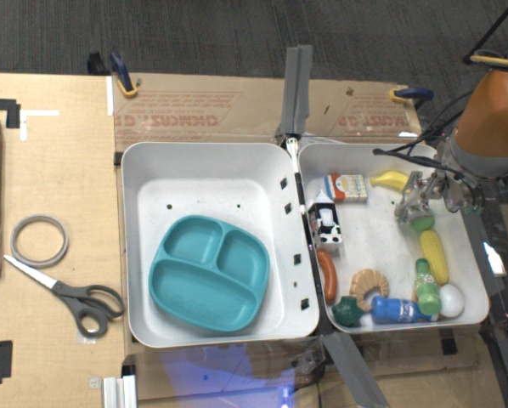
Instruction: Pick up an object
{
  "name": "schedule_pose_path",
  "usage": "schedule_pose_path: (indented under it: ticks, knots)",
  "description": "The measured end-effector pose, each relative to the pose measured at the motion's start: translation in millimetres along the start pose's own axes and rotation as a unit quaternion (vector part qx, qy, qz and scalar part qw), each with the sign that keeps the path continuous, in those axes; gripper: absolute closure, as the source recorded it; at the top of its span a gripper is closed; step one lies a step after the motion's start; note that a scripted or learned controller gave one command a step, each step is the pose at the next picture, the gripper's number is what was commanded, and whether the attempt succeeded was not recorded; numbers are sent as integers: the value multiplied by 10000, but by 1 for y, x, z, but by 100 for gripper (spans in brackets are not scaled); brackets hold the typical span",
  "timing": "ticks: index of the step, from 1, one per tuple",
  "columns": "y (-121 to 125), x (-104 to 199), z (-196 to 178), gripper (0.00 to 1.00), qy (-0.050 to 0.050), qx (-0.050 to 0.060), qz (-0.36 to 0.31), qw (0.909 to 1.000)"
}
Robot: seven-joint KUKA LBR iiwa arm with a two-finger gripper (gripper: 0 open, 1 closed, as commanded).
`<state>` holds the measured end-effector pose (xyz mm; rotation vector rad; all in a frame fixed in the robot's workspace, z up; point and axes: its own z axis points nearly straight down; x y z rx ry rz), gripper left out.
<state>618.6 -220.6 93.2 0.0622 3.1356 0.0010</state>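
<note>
Scissors (67,294) and a tape ring (39,240) lie on the tabletop at far left, then the left bin (128,228) with its teal divided tray (210,272); none of that concerns me. In the right bin (369,232), a small carton (347,187) and a sausage (327,276) sit by the left wall and a banana (390,179) at the far side. My fingers (420,201) hang at the bin's right, and I cannot tell from here whether they are open or closed. The corn cob (434,257) lies just nearer than them, its green end right at their tips. I judge it the likeliest target. It is rounded and lies slantwise, so a grip on the tip alone could let it roll or squirt out. The green bottle (425,286) and white egg (451,301) crowd its near end and could be knocked.
</note>
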Motion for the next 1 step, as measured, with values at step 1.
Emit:
schedule_pose_path:
  ticks: [1]
  knots:
    - [-5, 93, 0, 0, 10, 4, -363, 9993]
